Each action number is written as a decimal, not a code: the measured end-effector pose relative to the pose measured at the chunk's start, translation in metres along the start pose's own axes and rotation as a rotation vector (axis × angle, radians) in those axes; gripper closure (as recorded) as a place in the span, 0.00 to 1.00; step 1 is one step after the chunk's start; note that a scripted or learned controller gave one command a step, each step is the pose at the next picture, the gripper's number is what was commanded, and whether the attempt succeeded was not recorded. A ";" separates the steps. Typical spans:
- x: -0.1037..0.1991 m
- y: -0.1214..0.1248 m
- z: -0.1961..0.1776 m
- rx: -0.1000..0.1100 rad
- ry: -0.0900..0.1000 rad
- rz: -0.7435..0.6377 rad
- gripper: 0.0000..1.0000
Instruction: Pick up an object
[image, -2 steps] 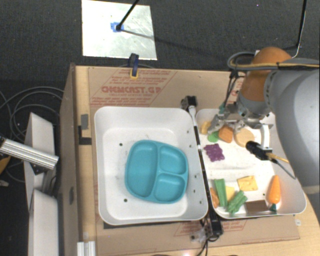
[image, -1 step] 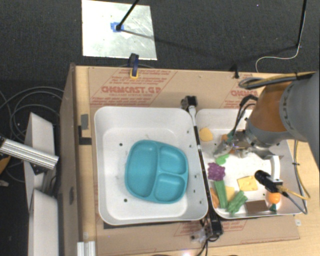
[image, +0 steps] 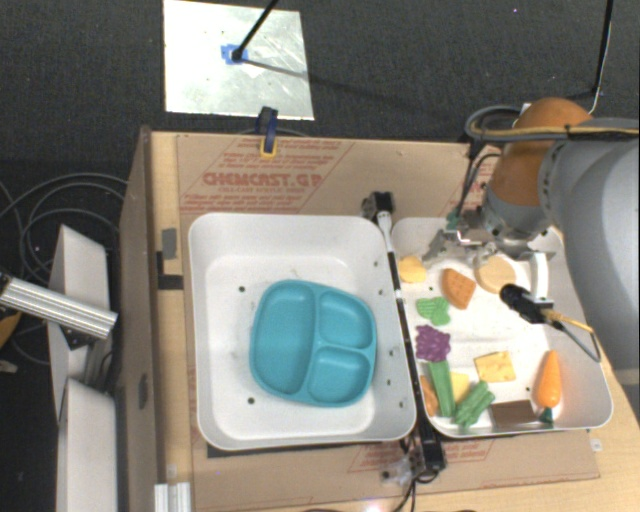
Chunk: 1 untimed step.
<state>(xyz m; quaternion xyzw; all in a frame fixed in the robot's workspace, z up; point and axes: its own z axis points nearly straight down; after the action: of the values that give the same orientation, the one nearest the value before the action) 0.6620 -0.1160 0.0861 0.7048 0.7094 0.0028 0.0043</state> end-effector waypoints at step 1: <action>0.020 -0.039 0.001 0.011 0.002 0.005 0.00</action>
<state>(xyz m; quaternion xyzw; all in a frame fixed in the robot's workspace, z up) 0.6228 -0.0966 0.0845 0.7065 0.7077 -0.0003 -0.0005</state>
